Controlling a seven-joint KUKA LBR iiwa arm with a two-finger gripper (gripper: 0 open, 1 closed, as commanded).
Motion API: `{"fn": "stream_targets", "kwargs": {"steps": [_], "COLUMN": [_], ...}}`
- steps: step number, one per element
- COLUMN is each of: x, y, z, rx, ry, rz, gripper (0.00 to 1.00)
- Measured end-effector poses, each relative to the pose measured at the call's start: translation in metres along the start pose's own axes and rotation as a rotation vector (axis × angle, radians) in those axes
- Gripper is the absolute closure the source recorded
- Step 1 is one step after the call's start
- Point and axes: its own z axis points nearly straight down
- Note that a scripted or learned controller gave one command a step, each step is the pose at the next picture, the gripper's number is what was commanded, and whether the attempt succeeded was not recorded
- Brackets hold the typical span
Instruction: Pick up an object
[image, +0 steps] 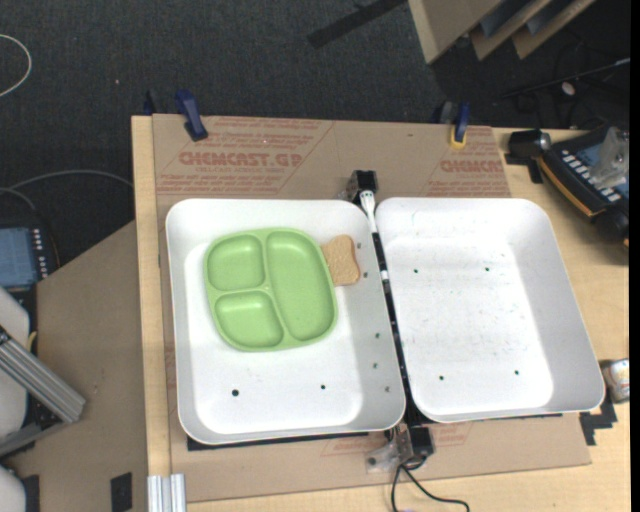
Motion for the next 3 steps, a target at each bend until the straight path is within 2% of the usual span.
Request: {"fn": "stream_targets", "kwargs": {"steps": [1, 2, 3], "x": [0.039, -0.012, -0.066], "y": [-0.030, -0.089, 0.001], "z": [0.073, 0.184, 0.176], "rx": [0.020, 0.027, 0.005], "ry": [0.009, 0.009, 0.001], "rz": [-0.008, 0.003, -0.006], "gripper": [1.00, 1.00, 1.00]}}
